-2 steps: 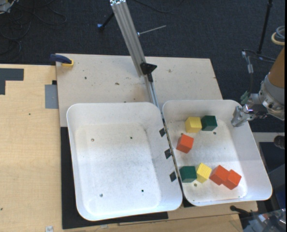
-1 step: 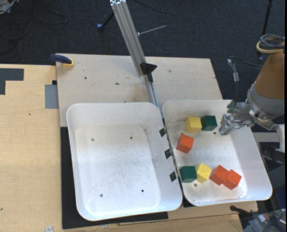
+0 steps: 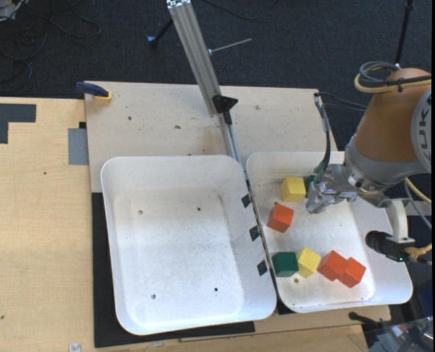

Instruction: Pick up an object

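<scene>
Camera view, from above the bench [image 3: 41,196]: your grey arm [image 3: 389,134] reaches into the right-hand bin [image 3: 393,288], its gripper [image 3: 318,202] hanging low over the white floor. How the gripper stands, apart or together, you cannot tell from this slant; nothing shows caught in it.

Five blocks lie loose in that bin. A yellow cube [image 3: 293,188] sits just beside the gripper, on the side away from the arm and a little toward the back wall. An orange-red cube [image 3: 279,217] lies near it on the same side, slightly toward the front. Farther toward the front edge, a green cube [image 3: 284,263] and a second yellow cube [image 3: 308,261] touch each other, with a larger red block [image 3: 342,268] just beside them. The left-hand bin [image 3: 129,299] sits alongside.

The step in hand looks like the approach to a grasp, with no block yet lifted. To do it well, aim for one of the two nearer cubes, which stand apart from their neighbours. Centre over the chosen cube, square to its flat faces, before you descend, and steer off the touching pair at the front.
</scene>
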